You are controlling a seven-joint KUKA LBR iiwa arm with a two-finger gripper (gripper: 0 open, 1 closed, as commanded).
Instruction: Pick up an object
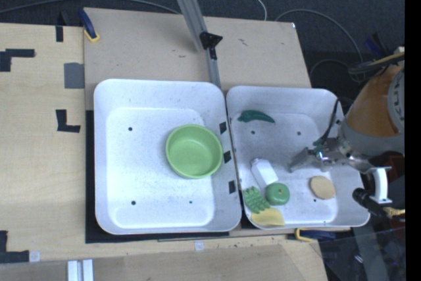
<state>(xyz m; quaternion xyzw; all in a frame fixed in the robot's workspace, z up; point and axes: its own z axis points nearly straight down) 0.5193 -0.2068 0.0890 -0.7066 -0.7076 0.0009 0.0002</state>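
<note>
2 white bins on 1 counter (151, 56); 1 arm, 1 claw (299, 161).

Left bin (112, 141): 1 green bowl (193, 151), upright, near its right wall. Right bin (296, 102): 1 dark green pepper-shaped piece (255, 117) at the far wall; 1 white bottle (264, 174); 1 round green piece (277, 193) just beside it; 1 ridged green piece (254, 199); 1 yellow piece (270, 217) at the near wall; 1 tan disc (322, 187). Claw low inside the right bin, between bottle and disc, gripping nothing visible; cannot tell whether it is spread or closed. 1 metal pole (187, 0) crosses the counter.

green bowl (193, 151) | upright | left bin, right of centre
</note>
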